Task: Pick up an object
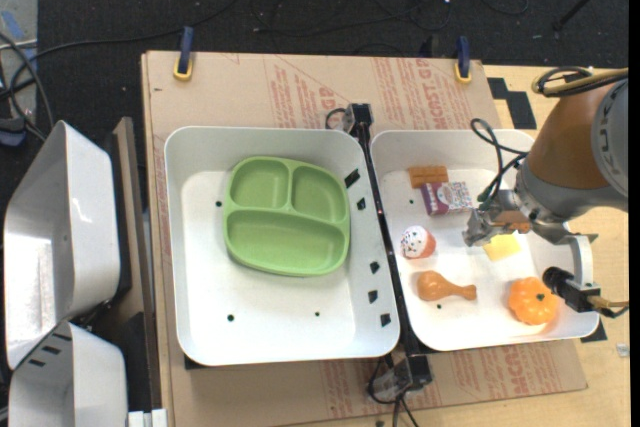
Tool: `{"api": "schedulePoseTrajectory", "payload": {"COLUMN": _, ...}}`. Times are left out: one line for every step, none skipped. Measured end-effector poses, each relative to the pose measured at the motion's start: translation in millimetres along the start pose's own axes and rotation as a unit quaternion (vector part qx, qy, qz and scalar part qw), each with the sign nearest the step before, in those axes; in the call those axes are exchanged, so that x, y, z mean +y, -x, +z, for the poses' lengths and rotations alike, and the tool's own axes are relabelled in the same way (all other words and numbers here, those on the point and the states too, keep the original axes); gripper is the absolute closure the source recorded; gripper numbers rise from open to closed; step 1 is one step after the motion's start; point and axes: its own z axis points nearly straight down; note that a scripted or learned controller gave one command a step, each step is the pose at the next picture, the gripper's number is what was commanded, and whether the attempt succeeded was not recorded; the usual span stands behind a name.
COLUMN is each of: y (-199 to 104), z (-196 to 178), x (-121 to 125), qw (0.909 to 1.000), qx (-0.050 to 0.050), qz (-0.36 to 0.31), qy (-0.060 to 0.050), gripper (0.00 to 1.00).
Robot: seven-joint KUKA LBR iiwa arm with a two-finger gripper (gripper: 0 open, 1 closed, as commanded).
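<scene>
The fingers [483, 227] are low in the right bin [455, 335], touching the yellow block [503, 248] beside the purple box [447, 197]; how far open, I cannot tell.

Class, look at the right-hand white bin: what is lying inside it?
Inside the right bin: an orange block, a purple box, a white ball, a toy drumstick, a yellow piece and a pumpkin. The gripper covers the floor beneath it.

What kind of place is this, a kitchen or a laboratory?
Most likely a robotics lab, not a kitchen: the two white bins sit on a cardboard sheet held by clamps, loose cables cross the dark floor, and the food, like the orange pumpkin, looks like toys.
</scene>
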Motion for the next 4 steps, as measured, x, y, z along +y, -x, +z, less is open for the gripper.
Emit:
{"api": "schedulePoseTrajectory", "payload": {"y": 10, "z": -57, "x": -2, "qw": 1.0000, "qx": -0.001, "qz": 0.000, "qy": 0.002, "gripper": 1.00}}
{"api": "schedulePoseTrajectory", "payload": {"y": 18, "z": -111, "x": -8, "qw": 1.0000, "qx": -0.001, "qz": 0.000, "qy": 0.003, "gripper": 1.00}}
{"api": "schedulePoseTrajectory", "payload": {"y": 18, "z": -138, "x": -7, "qw": 1.0000, "qx": -0.001, "qz": -0.002, "qy": 0.002, "gripper": 1.00}}
{"api": "schedulePoseTrajectory", "payload": {"y": -35, "z": -146, "x": -17, "qw": 1.0000, "qx": 0.001, "qz": -0.004, "qy": -0.001, "gripper": 1.00}}
